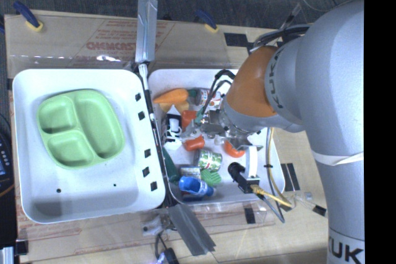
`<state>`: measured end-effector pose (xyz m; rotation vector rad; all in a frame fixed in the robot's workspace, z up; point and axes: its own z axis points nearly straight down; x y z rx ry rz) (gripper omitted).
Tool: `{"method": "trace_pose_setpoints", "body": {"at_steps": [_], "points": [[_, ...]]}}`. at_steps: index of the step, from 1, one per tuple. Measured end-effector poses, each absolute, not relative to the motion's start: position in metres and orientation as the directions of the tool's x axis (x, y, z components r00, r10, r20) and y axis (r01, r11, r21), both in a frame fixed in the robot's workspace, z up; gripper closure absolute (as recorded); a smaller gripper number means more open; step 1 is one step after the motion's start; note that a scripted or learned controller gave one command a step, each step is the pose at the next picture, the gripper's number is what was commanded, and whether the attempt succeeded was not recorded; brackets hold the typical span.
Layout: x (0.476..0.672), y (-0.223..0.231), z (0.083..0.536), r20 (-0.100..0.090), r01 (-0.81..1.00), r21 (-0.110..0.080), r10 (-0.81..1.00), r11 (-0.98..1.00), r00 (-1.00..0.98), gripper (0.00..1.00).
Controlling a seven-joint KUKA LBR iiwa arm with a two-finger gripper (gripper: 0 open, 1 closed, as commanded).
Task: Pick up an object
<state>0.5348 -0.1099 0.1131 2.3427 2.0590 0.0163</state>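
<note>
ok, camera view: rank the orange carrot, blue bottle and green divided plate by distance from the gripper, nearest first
The gripper sits low in the right bin.
1. Orange carrot, up and left of it in the same bin.
2. Blue bottle, at that bin's near edge; a little farther than the carrot.
3. Green divided plate, over in the left bin, clearly farthest.

The arm point(322, 77) is covering most of the right bin point(185, 76), hiding its right wall and far right corner. The gripper point(213, 127) is sitting under the wrist, too obscured to read. Small items near the bin's middle are blurring together; an orange piece point(234, 149) is peeking out from beneath the wrist, its shape unclear. The picture's bottom edge is cutting off the arm's base and the bench's point(297, 195) near edge.
</note>
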Motion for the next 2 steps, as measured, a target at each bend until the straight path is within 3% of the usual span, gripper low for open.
{"method": "trace_pose_setpoints", "body": {"at_steps": [1, 2], "points": [[0.540, -0.110, 0.107, -0.008, 0.998, 0.029, 0.999, -0.050, 0.050, 0.00], [0.547, -0.108, 0.123, -0.006, 0.998, 0.045, 0.999, -0.040, 0.041, 1.00]]}}
